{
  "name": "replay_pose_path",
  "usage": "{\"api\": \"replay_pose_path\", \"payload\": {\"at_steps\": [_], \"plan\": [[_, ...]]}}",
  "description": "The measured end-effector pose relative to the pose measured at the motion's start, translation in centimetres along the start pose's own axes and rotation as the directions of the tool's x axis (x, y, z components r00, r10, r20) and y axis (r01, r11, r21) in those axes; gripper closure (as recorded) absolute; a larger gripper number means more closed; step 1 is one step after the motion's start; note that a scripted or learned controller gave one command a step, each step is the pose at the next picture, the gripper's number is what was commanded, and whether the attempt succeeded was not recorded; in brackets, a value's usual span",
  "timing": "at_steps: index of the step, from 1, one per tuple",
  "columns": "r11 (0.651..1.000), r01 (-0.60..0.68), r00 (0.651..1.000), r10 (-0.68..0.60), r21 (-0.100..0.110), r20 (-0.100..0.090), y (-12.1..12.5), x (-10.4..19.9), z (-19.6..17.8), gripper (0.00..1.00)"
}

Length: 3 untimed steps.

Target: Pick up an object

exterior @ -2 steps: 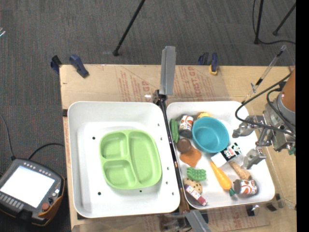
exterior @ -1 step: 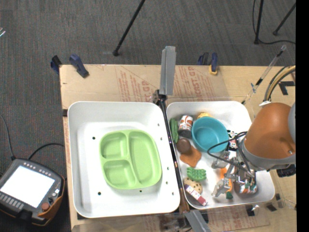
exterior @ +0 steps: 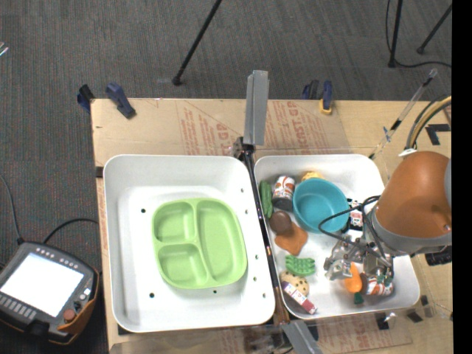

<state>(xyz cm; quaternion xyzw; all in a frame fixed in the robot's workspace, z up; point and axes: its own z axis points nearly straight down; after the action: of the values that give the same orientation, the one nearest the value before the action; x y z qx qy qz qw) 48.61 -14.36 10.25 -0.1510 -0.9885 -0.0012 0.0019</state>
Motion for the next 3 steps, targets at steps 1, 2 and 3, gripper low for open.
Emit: {"api": "replay_pose_path", "payload": {"at_steps": [1, 2, 3], "plan": [[1.0, 0.001, 1.0, -0.001, 0.0, -0.001, 0.03, 0.02, 0.03, 0.0], [1.0, 0.005, 1.0, -0.005, -0.001, -0.001, 0.11, -0.02, -0.9, 1.0], [1.0, 0.006, 1.0, -0.006, -0.001, -0.002, 0.14, 0.01, -0.86, 0.0]]}}
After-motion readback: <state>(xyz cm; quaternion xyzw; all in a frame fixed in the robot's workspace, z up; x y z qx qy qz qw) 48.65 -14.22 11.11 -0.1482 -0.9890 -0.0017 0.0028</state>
